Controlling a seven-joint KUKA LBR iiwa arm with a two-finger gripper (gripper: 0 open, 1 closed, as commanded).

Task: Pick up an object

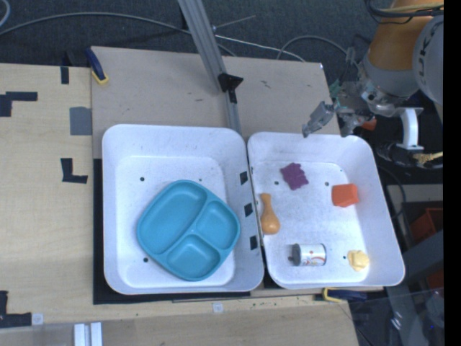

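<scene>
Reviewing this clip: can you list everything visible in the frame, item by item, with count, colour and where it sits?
bins: 2, white, side by side on the bench
divided plate: 1, light blue, in the left bin
purple block: 1, purple, right bin, upper middle
orange block: 1, orange-red, right bin, near its right wall
gourd-shaped toy: 1, tan-orange, right bin, by its left wall
small can: 1, silver with dark end, lying on its side, right bin, lower middle
yellow object: 1, yellow, right bin, lower right corner
metal pole: 1, grey, slanting above the bins
arm: 1, grey and orange, upper right
gripper: 1, over the right bin's top edge, holding nothing
</scene>
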